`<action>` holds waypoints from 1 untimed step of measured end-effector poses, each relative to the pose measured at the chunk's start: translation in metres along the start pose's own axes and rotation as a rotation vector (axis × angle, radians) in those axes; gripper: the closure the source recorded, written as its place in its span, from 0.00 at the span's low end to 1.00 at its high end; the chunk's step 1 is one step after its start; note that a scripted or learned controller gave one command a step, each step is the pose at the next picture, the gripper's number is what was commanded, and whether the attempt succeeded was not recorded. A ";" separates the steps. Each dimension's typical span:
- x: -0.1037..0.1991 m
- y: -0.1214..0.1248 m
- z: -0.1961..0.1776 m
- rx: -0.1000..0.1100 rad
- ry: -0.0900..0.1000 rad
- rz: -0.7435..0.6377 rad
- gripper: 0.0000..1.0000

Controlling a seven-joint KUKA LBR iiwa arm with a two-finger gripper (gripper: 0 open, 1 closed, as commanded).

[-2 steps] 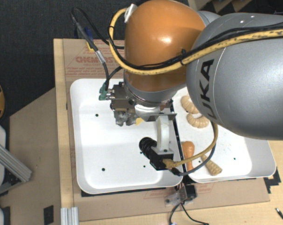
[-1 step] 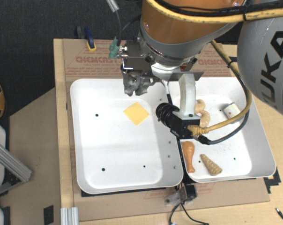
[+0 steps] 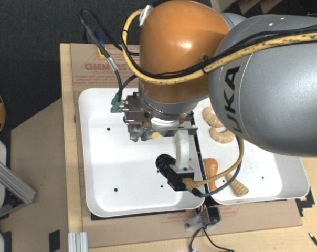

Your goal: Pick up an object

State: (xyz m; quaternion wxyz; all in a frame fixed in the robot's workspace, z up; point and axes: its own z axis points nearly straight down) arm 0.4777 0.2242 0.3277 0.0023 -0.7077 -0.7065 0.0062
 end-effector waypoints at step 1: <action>-0.001 0.000 -0.177 -0.032 0.015 -0.004 1.00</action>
